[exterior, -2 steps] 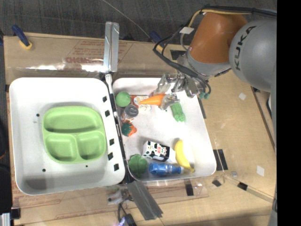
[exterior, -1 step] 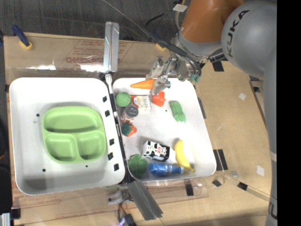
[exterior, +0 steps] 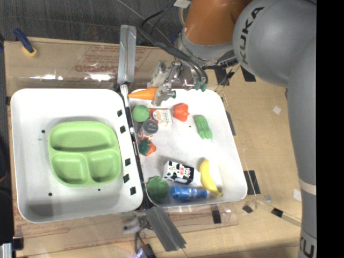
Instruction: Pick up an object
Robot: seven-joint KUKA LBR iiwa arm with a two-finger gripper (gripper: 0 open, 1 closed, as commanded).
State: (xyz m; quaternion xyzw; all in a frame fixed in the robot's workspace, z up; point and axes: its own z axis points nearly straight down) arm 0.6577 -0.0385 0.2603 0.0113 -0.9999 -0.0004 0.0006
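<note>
One carrot (exterior: 143, 94) lies at the far left corner of the right bin (exterior: 230, 144), its thick end touching the gripper (exterior: 167, 90); whether the fingers are spread or pinching it cannot be told. Nearby lie a green ball (exterior: 140, 113), tomato (exterior: 181, 111), cucumber (exterior: 202, 127), banana (exterior: 208, 177) and blue bottle (exterior: 188, 193). A green tray (exterior: 84, 153) sits in the left bin (exterior: 27, 144).

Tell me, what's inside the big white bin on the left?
Inside the left white bin lies a light green plastic tray with three compartments, each looking bare. Whatever part of the bin floor sits beneath the tray is covered.
</note>
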